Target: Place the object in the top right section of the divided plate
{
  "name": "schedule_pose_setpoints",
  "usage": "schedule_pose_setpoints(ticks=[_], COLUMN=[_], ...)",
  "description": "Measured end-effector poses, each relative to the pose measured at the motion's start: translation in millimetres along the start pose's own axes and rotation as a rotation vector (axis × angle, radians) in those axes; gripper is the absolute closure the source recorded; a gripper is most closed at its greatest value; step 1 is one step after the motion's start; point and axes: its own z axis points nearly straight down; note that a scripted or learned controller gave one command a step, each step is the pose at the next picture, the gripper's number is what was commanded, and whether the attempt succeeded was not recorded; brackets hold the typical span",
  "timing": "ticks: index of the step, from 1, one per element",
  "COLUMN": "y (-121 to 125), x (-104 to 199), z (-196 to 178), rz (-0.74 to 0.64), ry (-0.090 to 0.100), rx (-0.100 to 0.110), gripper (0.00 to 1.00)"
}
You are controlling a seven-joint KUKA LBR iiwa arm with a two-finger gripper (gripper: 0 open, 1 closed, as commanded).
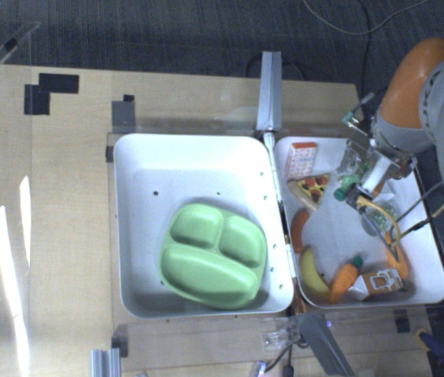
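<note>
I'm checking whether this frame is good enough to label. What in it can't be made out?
- Gripper: too small and cluttered to read what it is doing.
- Carton label: too small to read.
- Banana: partly hidden by the carrot.
- Green divided plate: compartment depth unclear from above.

The wooden bench (64,234) carries two shallow white bins side by side, the left bin (131,234) at about nine o'clock from the right bin (434,277). A metal bar (269,93) stands at twelve o'clock of the seam between them. Black tape marks (47,91) sit on the wood toward ten o'clock. Above the bench, a thin cable (347,10) loops over dark carpet (166,14) near one o'clock. A small black bracket (124,112) sits just off the left bin's far corner.
</note>
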Motion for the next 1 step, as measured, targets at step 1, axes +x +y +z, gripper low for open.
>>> schedule_pose_setpoints(ticks=[1], y=[-64.0], x=[20.2], z=[-34.9], rz=[-0.109], ry=[0.001], rx=[0.0], gripper=[1.0])
